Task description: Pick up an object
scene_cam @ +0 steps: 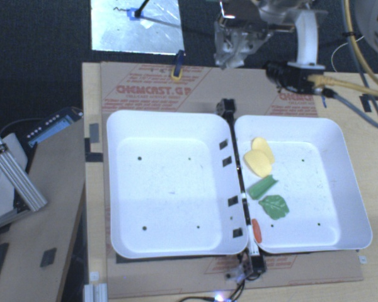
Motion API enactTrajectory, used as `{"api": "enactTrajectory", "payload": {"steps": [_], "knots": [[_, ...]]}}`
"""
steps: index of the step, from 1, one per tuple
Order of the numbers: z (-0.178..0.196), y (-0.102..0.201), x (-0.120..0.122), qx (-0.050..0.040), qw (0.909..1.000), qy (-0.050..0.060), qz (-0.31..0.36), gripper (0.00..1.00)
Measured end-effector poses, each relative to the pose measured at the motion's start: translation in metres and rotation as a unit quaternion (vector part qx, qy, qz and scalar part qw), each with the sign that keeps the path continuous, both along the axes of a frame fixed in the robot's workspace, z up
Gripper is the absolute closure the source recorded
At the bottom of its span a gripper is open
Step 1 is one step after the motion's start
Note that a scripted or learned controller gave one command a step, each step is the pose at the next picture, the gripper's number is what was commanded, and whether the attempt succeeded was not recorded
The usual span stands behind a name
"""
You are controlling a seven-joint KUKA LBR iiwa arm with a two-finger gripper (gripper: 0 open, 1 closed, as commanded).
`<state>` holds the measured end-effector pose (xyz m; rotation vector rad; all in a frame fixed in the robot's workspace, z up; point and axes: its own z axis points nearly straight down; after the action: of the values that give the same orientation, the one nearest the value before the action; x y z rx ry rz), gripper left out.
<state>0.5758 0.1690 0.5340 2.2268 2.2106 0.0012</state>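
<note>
The right bin (340, 168) holds several small items near its left wall. A pale yellow piece (259, 158) lies uppermost, with a green pod (262, 186) just below it and a green leaf (275, 206) under that. A small orange-red piece (257, 230) rests against the divider at the bin's lower left. My gripper (232, 54) hangs high beyond the far edge of the bins, above the cardboard, well away from every item and slightly blurred. Nothing shows beneath it.
The left bin (132, 137) sits beside the right one, joined by a black clipped divider (234, 175). A shiny metal sheet (137, 16) lies at the back left. Yellow cables (349, 87) and a black fitting (296, 77) run along the back right.
</note>
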Motion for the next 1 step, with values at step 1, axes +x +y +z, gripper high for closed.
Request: {"api": "enactTrajectory", "payload": {"steps": [1], "knots": [[-0.1174,0.0425,-0.0482,-0.0001,0.9999,0.007,0.008,1.00]]}}
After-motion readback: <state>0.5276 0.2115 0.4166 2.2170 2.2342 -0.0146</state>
